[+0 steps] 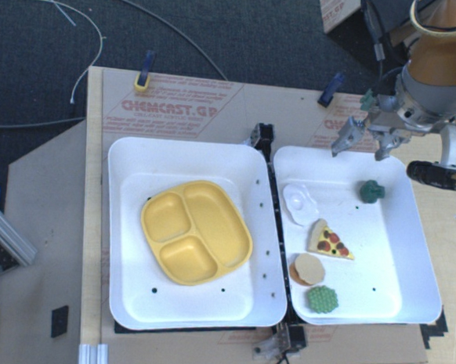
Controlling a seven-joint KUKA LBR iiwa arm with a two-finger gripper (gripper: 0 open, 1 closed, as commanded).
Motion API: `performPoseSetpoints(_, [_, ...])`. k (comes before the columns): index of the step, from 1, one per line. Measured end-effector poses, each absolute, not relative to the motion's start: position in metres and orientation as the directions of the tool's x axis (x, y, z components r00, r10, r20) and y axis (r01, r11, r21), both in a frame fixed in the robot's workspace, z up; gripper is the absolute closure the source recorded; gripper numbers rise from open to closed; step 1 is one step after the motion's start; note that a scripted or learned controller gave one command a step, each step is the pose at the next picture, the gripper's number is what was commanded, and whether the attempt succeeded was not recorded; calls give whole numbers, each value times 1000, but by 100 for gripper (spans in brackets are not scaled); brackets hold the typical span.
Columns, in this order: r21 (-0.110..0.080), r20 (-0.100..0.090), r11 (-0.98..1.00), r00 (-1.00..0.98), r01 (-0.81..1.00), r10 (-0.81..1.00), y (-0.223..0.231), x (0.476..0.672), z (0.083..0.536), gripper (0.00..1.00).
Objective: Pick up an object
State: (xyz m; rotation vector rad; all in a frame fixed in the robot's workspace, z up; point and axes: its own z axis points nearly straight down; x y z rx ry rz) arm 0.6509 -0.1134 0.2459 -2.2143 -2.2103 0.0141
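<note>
Gripper (364,145) up at the far rim of the right bin (419,255), fingers spread apart, nothing between them. Just below it and a touch right, a dark green piece (371,191) sits on the bin floor. Further down, toward the near side: a white piece (296,201) off to its lower left, then a pizza slice (329,241), a tan disc (309,268), and a light green lump (322,299) nearest the front. Well off to the gripper's left, the left bin (124,208) carries a yellow tray (196,231).
</note>
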Motion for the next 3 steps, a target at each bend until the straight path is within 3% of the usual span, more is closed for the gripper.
performPoseSetpoints(1, [-1,1,1,-1,1000,1000,-113,653,255,0])
performPoseSetpoints(3, [-6,2,1,-1,1000,1000,-94,642,147,0])
